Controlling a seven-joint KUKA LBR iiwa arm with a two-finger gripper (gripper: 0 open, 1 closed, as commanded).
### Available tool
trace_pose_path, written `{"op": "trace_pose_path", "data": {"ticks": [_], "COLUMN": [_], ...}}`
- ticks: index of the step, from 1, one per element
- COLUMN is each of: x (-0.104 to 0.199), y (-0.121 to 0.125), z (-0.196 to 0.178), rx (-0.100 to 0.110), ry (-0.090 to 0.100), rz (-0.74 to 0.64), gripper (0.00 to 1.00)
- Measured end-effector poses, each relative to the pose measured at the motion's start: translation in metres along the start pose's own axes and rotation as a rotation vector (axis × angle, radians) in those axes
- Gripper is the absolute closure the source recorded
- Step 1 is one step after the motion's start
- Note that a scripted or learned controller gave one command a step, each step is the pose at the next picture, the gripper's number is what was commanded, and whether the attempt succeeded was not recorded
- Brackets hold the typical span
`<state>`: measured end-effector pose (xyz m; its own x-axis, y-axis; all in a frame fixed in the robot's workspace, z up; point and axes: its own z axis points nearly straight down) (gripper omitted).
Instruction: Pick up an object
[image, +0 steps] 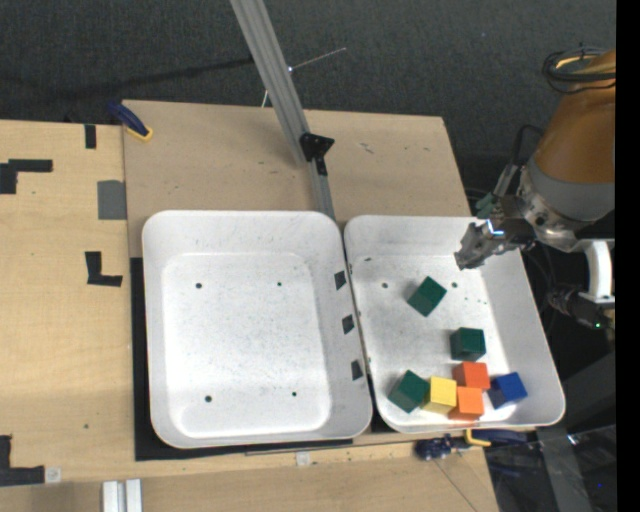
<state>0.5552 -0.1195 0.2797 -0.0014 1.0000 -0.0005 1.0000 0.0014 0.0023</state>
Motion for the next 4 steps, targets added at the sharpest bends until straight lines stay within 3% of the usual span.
{"op": "trace_pose_path", "data": {"ticks": [2, 3, 4], "x": [0.1, 0.142, 0.203], "y": [0.018, 0.035, 0.048], "z": [0.035, 0.04, 0.036], "rx": [0.005, 0.004, 0.003], "ry": [0.001, 0.001, 0.003], "rz": [-0.004, -0.005, -0.006], "gripper": [1.0, 1.0, 1.0]}}
